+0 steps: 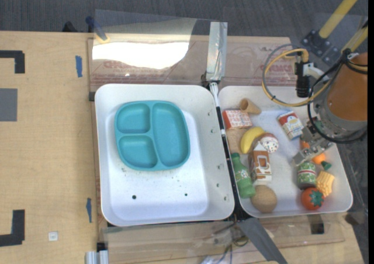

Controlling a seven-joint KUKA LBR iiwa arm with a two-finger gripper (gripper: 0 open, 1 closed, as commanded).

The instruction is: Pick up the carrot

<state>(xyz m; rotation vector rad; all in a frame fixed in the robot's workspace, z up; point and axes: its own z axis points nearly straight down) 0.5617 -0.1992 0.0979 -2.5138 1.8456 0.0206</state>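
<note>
You see the gripper (311, 150) low over the right bin (345, 198), at the carrot (319, 158), an orange piece just beside the green can (305, 174). A tomato (312, 198), a banana (252, 138) and a green bottle (242, 176) lie nearby. The left bin (111, 198) holds a teal divided plate (153, 135).

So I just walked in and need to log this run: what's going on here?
The robot arm has reached from the right into the right bin, which holds toy food. Its end effector is low beside the carrot, near a green can and a tomato. No lift is visible. The left bin holds a blue divided plate.
</note>
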